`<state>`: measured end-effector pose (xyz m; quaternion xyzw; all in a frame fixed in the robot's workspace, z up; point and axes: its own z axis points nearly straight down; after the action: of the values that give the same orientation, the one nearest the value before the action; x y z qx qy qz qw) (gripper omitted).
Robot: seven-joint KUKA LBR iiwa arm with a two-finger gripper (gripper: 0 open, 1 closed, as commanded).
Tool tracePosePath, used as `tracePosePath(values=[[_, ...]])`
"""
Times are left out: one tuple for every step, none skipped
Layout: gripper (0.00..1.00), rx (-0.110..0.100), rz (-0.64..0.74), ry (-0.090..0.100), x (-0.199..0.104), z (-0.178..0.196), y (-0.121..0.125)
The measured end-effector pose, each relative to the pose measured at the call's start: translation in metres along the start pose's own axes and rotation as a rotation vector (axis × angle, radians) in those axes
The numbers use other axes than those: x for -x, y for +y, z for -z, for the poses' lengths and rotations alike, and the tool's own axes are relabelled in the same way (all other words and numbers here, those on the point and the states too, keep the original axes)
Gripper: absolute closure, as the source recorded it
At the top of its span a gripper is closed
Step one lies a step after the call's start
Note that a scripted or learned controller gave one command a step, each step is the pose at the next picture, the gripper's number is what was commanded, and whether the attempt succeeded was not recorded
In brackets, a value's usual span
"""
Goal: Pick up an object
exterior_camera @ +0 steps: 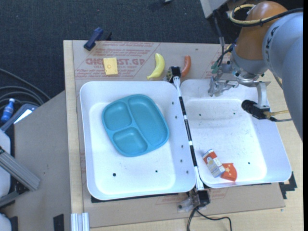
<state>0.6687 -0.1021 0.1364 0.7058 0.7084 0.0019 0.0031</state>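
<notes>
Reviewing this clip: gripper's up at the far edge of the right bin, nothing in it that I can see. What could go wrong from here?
1. The gripper hovers at the right bin's far rim, while the orange-and-white packet lies near the front rim; a straight descent would likely close on nothing.
2. The packet lies flat, so the fingers may slide over it.
3. The blue divided plate sits in the left bin, across the divider.

My arm (288,37): smooth, rounded grey casing, matte with a soft sheen. Orange band (257,23): glossy and bulbous, sitting above my wrist. Cable loop (240,13): yellowish, curled at the top of the band. Thin wires (222,59): several, dark with some coloured strands, running down beside the wrist. My pincer (219,88): small, bare grey metal, angular, with narrow prongs. Side fitting (255,109): black, rounded, on a pale bracket, with a thin lead trailing off.
</notes>
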Motion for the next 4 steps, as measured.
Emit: tracePosePath(values=[[0.0,0.0,0.0,0.0,0.0,0.0,0.0],[0.0,-0.009,-0.005,0.003,0.01,-0.052,-0.089],[0.0,-0.006,-0.003,0.002,-0.011,-0.051,-0.02],[1.0,-0.004,-0.003,0.002,-0.011,-0.041,-0.02]])
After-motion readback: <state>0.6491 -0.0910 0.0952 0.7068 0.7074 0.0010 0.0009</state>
